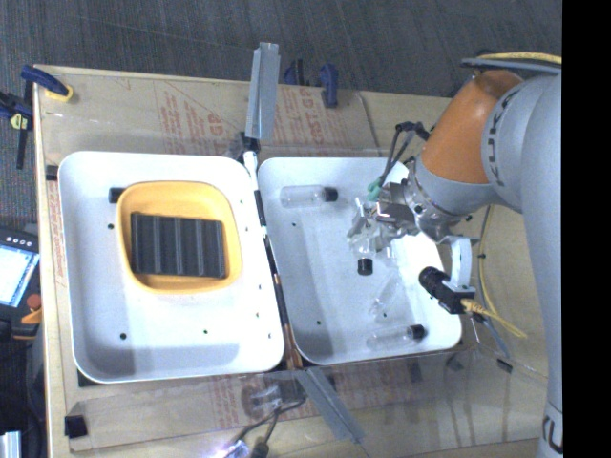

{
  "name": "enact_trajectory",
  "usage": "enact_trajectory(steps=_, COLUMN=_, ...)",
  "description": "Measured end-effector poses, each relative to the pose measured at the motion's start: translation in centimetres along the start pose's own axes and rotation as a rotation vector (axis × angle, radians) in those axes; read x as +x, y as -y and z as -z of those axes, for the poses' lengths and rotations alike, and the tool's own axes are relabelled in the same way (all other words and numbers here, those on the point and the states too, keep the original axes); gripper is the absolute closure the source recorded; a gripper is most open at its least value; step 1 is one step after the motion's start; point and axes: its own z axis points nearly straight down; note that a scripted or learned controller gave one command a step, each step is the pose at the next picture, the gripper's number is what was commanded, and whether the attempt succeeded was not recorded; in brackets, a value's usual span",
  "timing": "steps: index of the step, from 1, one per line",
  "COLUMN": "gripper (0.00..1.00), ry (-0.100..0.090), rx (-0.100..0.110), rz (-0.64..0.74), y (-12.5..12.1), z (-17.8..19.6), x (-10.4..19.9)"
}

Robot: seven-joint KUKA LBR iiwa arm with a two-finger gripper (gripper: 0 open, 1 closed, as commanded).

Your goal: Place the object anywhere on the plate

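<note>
A yellow plate [177,195] with a dark ribbed centre lies in the left bin [86,332]. Several clear tubes with black caps lie in the right bin [315,332]: one [305,196] near its far edge, one [393,334] near its front edge, and one [384,292] between them. A small black cap [364,266] sits just below my gripper [368,231], which hangs low over the middle of the right bin. Whether that cap belongs to a tube under the gripper is unclear. The gripper is well to the right of the plate.
A raised divider [269,265] separates the two bins. The arm's grey wrist and orange band [458,151] cover the right bin's far right corner. A black fitting with cables [441,288] hangs over that bin's right rim. Clamps line the bench's back edge.
</note>
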Motion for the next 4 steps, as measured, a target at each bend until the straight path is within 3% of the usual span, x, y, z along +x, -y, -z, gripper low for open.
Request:
enact_trajectory(steps=1, gripper=1.00, ry=0.002, rx=-0.001, rz=0.138, y=-4.4, z=3.4, x=6.3)
enact_trajectory(steps=2, gripper=1.00, ry=0.003, rx=-0.002, rz=0.322, y=-9.0, z=0.7, x=13.0)
enact_trajectory(steps=3, gripper=1.00, ry=0.002, rx=0.001, rz=0.569, y=-6.5, z=3.0, x=14.8)
enact_trajectory(steps=4, gripper=1.00, ry=0.003, rx=0.001, rz=0.824, y=-5.0, z=0.2, x=15.6)
